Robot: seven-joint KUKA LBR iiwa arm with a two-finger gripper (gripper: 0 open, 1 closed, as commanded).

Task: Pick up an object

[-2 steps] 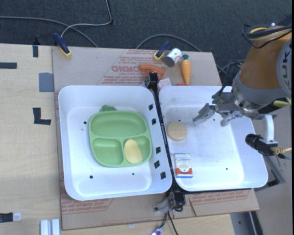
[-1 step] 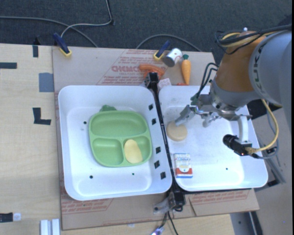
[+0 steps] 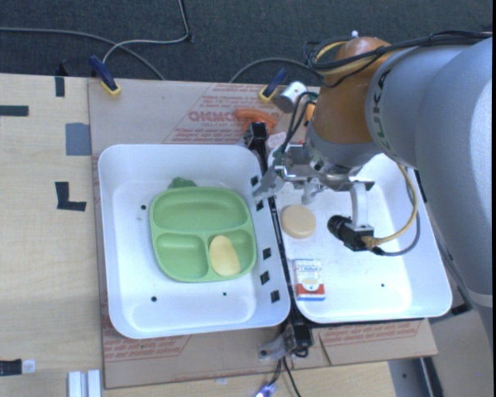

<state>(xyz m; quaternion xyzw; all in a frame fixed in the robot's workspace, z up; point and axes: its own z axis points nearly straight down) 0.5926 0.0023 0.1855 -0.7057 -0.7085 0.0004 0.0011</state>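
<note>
Grey arm point(image 3: 438, 131), large in the foreground, enters from the right and bends down over the right bin point(image 3: 413, 292); orange band point(image 3: 347, 98) sits above the wrist, which points steeply downward.

Pincer point(image 3: 302, 190): low over the inner edge of the right bin, close to the divide between the two bins. Whether it is open or closed cannot be told; nothing is seen held in it.

Round tan disc point(image 3: 298, 222): lies on the bin floor just below and beside the pincer, apart from it as far as can be told.

Small carton point(image 3: 308, 277), white with red and blue print: farther below the pincer, same bin, near the front wall.

Black fitting with cable point(image 3: 351, 231): right of the pincer, hanging off the wrist.

Left bin point(image 3: 120, 222): left of the pincer. Holds a green divided plate point(image 3: 200, 213); a pale yellow oval piece point(image 3: 224, 255) rests in the plate's lower right compartment.
</note>
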